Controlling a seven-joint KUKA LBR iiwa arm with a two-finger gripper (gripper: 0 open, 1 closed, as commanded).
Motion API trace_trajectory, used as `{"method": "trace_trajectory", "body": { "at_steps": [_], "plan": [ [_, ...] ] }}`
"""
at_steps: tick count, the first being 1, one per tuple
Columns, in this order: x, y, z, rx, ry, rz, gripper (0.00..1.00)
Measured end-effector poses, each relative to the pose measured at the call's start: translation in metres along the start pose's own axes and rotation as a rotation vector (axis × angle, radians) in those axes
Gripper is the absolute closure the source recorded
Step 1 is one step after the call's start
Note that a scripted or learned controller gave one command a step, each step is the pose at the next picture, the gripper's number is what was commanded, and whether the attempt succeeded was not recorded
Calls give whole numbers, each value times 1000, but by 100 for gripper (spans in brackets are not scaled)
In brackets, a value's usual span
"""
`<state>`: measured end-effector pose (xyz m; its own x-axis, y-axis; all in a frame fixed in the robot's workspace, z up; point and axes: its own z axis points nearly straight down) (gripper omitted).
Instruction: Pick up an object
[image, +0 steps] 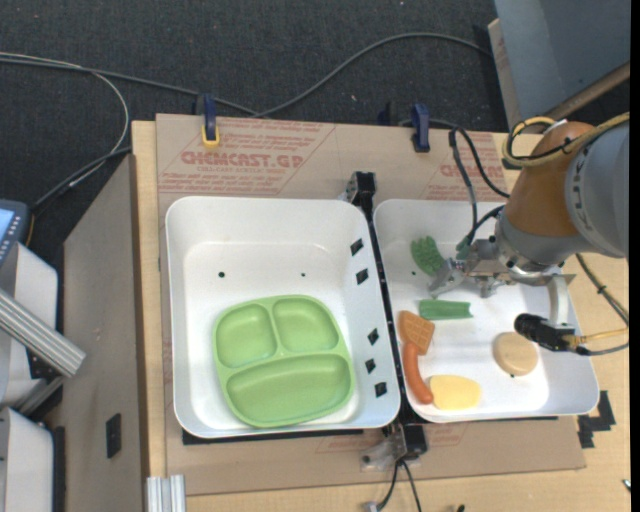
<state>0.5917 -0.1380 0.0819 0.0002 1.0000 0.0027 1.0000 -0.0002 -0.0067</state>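
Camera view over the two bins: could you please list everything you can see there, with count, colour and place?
Left bin: one, white, left half of the bench.
Divided plate: one, light green, three compartments, near part of the left bin.
Right bin: one, white, beside the left bin.
Leafy piece: one, dark green, far left of the right bin.
Flat strip: one, green, right bin, nearer than the leafy piece.
Wedge: one, orange, right bin's left side.
Sausage-like piece: one, red-orange, right bin's near left.
Yellow piece: one, right bin's near edge.
Round piece: one, tan, right bin's near right.
Clamps: two, on the cardboard's far edge.
Arm: one, grey with orange band, over the right bin.
Gripper: one, by the flat strip.
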Motion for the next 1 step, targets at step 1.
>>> {"method": "trace_trajectory", "body": {
  "at_steps": [1],
  "plan": [
    [0, 2, -14, -6, -1, 0, 100]
  ]
}}
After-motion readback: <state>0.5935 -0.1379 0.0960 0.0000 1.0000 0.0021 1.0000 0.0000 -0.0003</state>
